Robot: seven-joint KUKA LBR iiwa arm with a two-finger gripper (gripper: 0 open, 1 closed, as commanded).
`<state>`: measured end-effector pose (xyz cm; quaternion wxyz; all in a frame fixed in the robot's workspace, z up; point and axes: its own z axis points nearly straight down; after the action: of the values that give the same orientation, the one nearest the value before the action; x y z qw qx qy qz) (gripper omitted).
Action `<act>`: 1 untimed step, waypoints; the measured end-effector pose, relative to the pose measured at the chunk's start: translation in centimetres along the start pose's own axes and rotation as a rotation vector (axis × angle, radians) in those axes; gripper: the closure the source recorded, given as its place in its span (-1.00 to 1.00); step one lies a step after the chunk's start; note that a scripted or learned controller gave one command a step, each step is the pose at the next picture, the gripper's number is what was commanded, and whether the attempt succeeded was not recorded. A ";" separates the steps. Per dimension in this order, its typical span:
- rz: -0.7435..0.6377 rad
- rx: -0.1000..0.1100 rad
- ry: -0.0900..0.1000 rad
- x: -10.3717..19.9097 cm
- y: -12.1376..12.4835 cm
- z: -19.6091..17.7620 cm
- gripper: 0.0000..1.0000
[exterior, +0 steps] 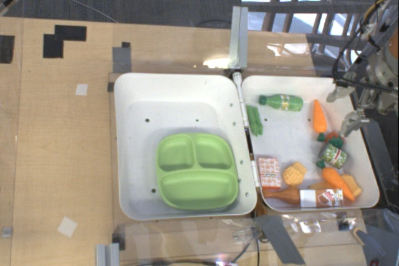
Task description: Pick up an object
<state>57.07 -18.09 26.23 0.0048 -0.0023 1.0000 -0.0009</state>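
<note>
The right bin (274, 134) holds several toy foods. A green bottle (282, 102) lies at its back, a green pod (253, 119) by the left wall, and an orange carrot (319, 116) toward the right. Below the carrot sit a green-labelled jar (332, 154), a second carrot (336, 180), a yellow round piece (294, 173), a red-and-white box (269, 171) and a brown bottle (305, 197) lying along the front wall. My gripper (343, 110) hangs over the bin's right side, just right of the upper carrot. It is open, with nothing between its fingers.
The left bin (137, 109) holds a green divided plate (196, 170) in its front half. A metal divider (239, 40) stands behind the seam between the bins. The arm and its cables (374, 40) cover the back right corner.
</note>
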 end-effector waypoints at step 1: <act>0.148 -0.004 0.013 -6.2 -2.1 14.1 -1.00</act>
<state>63.43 -20.14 12.21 -0.0015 0.0715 0.9974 0.0013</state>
